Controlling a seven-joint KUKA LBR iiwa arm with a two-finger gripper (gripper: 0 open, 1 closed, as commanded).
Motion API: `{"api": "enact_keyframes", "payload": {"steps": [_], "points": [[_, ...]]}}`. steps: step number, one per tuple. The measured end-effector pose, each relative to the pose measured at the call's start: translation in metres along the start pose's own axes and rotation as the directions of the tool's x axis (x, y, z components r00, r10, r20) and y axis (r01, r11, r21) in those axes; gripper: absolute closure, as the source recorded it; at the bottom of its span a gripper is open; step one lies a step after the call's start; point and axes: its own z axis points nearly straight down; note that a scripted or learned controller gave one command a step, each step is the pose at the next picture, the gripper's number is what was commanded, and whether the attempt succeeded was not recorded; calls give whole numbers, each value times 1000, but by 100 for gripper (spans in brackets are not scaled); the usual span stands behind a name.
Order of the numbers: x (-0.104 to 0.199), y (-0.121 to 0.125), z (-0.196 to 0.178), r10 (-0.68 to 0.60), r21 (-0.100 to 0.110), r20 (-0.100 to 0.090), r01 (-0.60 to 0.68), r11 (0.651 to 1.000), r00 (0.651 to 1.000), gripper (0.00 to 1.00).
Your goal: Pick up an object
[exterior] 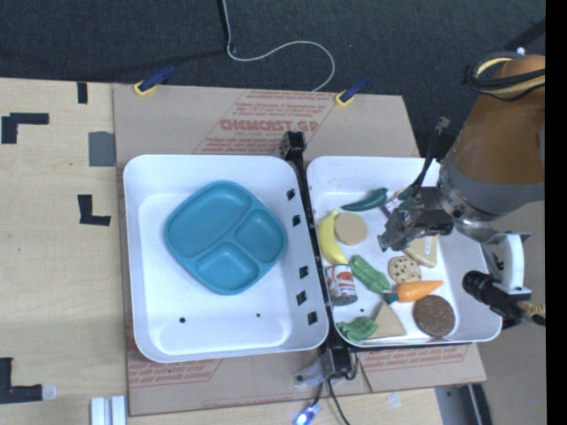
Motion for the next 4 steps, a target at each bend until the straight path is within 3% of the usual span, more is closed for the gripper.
{"api": "enact_keyframes", "payload": {"steps": [1, 2, 3, 4], "points": [[75, 0, 28, 2, 7, 0, -2, 1000, 1000, 100], [92, 1, -36, 6, -3, 1, -6, 1000, 1000, 100], [142, 1, -86, 3, -2, 0, -3, 1000, 1000, 100], [92, 1, -158, 13, -6, 3, -13, 1000, 1000, 100]]}}
